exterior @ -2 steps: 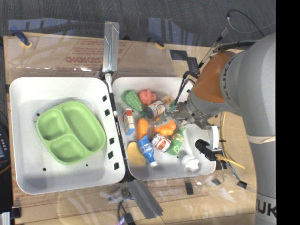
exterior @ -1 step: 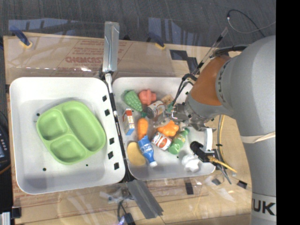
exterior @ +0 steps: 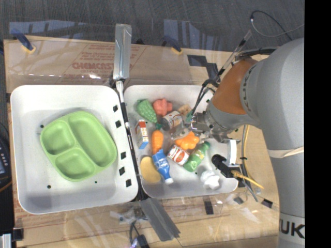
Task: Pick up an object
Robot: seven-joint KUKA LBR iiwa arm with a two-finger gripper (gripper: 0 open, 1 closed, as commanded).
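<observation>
Gripper [exterior: 199,124] low over right white bin [exterior: 155,190], at the right edge of the toy pile; whether open or closed, cannot tell, wrist hides it. Nearest target: orange plastic toy [exterior: 187,140], just below-left, nearly touching, long axis roughly level. Green plastic bottle [exterior: 195,159] beyond. Green divided plate [exterior: 77,145] well apart, left bin.

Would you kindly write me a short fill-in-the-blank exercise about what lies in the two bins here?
1. The green divided plate lies in the ____ bin of the camera view.
2. The plate has ____ compartments.
3. The blue bottle has a ____ cap.
4. The arm wears an ____ band above its wrist.

Missing words: left; three; white; orange
</observation>
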